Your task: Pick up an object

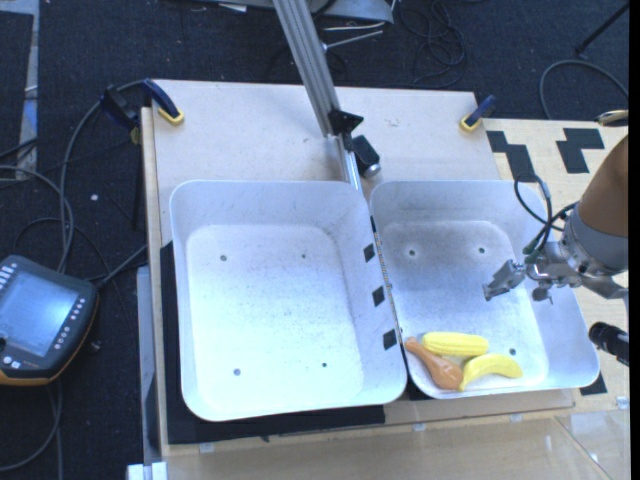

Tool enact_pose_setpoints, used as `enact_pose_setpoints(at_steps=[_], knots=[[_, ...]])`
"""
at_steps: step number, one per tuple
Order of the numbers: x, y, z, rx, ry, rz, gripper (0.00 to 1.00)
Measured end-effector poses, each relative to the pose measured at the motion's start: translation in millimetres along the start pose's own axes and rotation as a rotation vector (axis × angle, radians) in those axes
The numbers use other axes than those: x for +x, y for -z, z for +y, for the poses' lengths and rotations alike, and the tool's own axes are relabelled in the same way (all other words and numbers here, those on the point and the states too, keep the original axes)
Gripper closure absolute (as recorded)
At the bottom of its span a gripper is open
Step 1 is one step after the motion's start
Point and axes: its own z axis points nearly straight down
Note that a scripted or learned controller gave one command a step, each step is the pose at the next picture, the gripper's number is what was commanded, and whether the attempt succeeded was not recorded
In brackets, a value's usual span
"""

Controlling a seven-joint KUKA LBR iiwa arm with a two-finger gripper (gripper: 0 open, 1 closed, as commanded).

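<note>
Two shallow white bins sit side by side on the bench. Starting at the left, the left bin (270, 298) has a wide bare floor, its near edge reaching the bench front. A slanted metal rail (312, 63) runs down from the top to the seam between the bins.

In the right bin (440, 248), the far and middle floor is open; the objects crowd its near edge. An orange piece (438, 364) lies closest to the dividing wall, its long axis running from upper left to lower right. Just beside it, touching or nearly so, a yellow corn-like piece (456, 344) lies almost level, left to right. A yellow banana (492, 368) curves along the near rim, tips pointing left and right.

Further right, the gripper (503, 280) hangs over the bin's right-hand floor, apart from the three objects, with nothing between its fingers; how far apart they stand I cannot tell. The arm (600, 218) enters past the bin's right rim.
</note>
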Motion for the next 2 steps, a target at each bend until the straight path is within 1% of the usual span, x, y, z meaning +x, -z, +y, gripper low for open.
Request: enact_pose_setpoints(at_steps=[1,2], knots=[[1,-53,-1,0.000,0.000,0.000,0.00],[0,-40,0,-0.005,0.000,-0.001,1.00]])
